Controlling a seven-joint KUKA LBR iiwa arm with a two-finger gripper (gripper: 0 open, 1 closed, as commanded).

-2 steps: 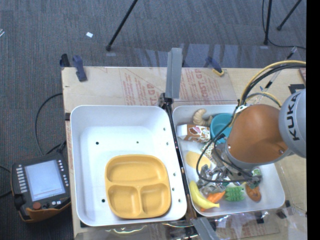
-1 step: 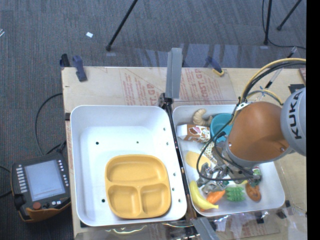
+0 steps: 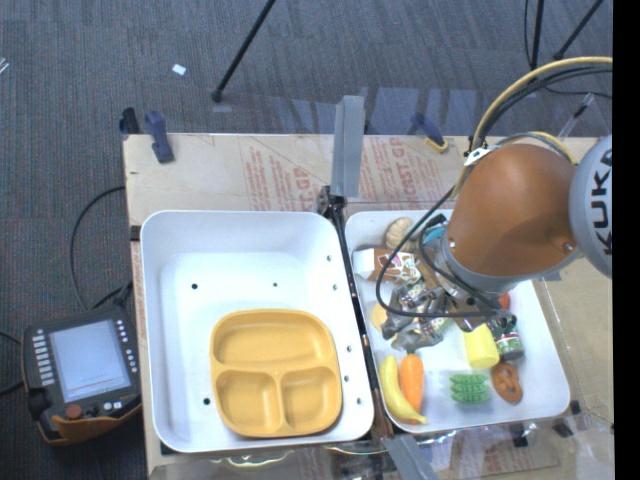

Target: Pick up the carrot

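Over the right-hand shallow white plastic bin [image 3: 555, 393] hung the grey arm with its orange band [image 3: 515, 213], reaching in from the right. Its two-finger gripper [image 3: 425, 318] sat low among the clutter near the middle of that bin, wrapped in cables; I could not tell from where I stood how its fingers were set, and nothing could be seen held by it.

The orange tapered carrot [image 3: 411, 381] lay in the front part of the right bin, just below the gripper, pointing toward the bin's front edge. A curved yellow banana [image 3: 395, 393] lay just beside it on the left, apparently touching. A small green ridged item [image 3: 468, 388] lay to the carrot's right, apart from it. Further right sat a yellow block-shaped item [image 3: 480, 347] and a reddish-brown oval item [image 3: 507, 382] near the bin's right front corner. A tan rounded item [image 3: 399, 231] lay at the back of the bin.

The left shallow white plastic bin [image 3: 200, 258] held a yellow three-compartment plastic tray [image 3: 275, 371] toward its front. A grey handheld control pendant with a screen [image 3: 82, 373] lay on the floor left of the bench.
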